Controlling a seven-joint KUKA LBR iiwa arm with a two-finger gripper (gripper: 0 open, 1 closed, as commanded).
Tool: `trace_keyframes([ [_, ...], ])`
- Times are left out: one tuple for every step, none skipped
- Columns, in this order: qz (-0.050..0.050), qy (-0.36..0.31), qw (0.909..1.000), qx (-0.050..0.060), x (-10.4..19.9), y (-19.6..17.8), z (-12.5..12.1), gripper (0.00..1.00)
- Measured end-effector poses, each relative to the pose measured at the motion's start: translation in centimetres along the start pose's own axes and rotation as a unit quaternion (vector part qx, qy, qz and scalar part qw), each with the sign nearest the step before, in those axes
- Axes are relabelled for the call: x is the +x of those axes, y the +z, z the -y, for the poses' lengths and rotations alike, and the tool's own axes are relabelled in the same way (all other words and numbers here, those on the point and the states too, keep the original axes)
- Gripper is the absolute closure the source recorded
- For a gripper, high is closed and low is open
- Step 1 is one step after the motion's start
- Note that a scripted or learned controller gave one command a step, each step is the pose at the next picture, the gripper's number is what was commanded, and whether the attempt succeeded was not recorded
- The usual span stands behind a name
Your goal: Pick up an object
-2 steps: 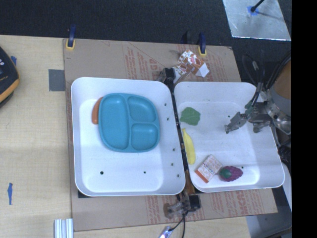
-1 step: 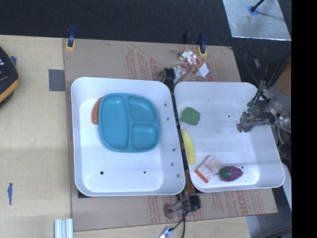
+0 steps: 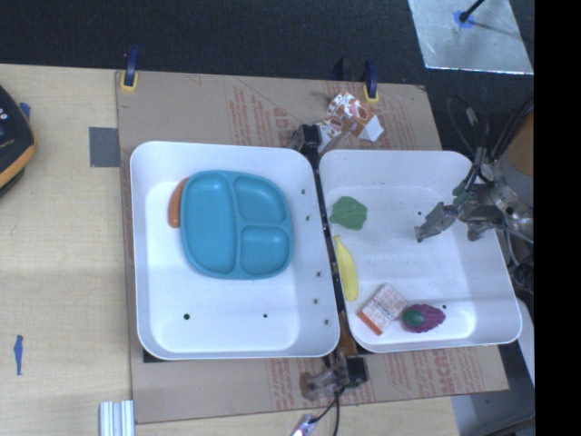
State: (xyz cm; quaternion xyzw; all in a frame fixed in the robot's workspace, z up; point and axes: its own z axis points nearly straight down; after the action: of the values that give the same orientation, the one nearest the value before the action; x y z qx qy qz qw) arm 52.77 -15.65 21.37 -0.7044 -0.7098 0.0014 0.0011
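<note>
- The small purple-and-green rounded toy fruit (image 3: 423, 317) lies near the right white bin's (image 3: 399, 175) front wall; likely light, stiff, slippery: grip its middle.
- A small red-and-white packet (image 3: 382, 308) sits just beside it.
- The pincer (image 3: 451, 218) hovers well apart, spread, holding nothing.

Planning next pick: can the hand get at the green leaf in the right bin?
Probably yes. The hand sits over the same bin, and the green leaf lies alone on open floor, nothing between them.
</note>
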Motion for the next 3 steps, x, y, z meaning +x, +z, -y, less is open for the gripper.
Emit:
trace_keyframes([
  [0.0, 0.002, 1.0, 0.001, 3.4, 4.3, 3.9, 0.0],
  [0.0, 0.002, 1.0, 0.001, 5.9, 11.3, 5.2, 0.0],
  [0.0, 0.0, 1.0, 0.001, 5.8, 10.2, 5.2, 1.0],
])
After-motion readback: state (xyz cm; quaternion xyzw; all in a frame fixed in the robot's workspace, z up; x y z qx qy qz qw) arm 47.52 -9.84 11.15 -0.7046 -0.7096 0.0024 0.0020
